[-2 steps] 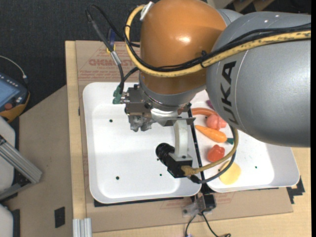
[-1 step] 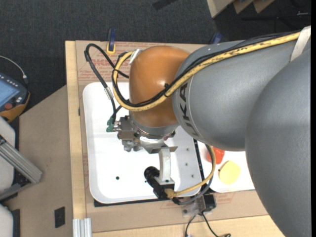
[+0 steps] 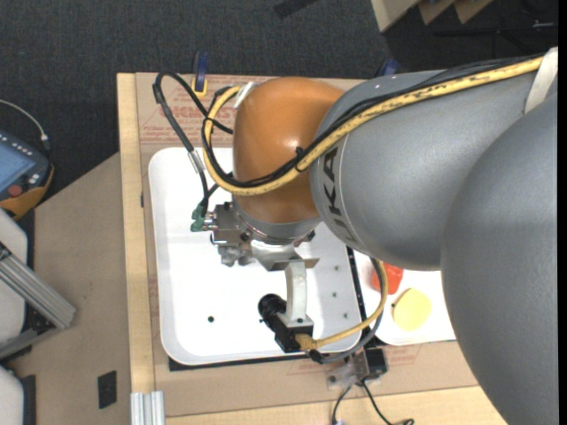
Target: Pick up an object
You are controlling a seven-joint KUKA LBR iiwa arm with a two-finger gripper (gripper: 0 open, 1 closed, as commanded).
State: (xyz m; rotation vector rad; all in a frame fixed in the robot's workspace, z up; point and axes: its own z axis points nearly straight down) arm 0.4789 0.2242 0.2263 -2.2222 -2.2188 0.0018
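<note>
The grey arm [image 3: 443, 149] comes in from the right of the frame and covers most of the right half of the picture. Its orange band [image 3: 275, 149] sits over the upper middle of the left-hand bin [image 3: 168, 264]. Below the band, the gripper [image 3: 232, 244] hangs over the middle of that bin, pointing down at the white floor. The wrist hides its tip from above, so I cannot tell whether it is spread or closed, or whether anything is in its grasp.

A small green bit [image 3: 198, 216] shows at the gripper's left edge; I cannot tell whether it belongs to the robot or lies loose. A tiny dark speck [image 3: 211, 319] marks the bin floor at the lower left.

The things to pick show in the right-hand bin [image 3: 423, 333], of which only a narrow strip appears under the arm at the lower right. A yellow round object [image 3: 412, 309] lies there, and an orange-red object [image 3: 388, 278] lies just beside it, up and to the left, partly hidden by the arm. Both are well apart from the gripper.

Both bins rest on a tan surface [image 3: 133, 237], with dark floor around it.
</note>
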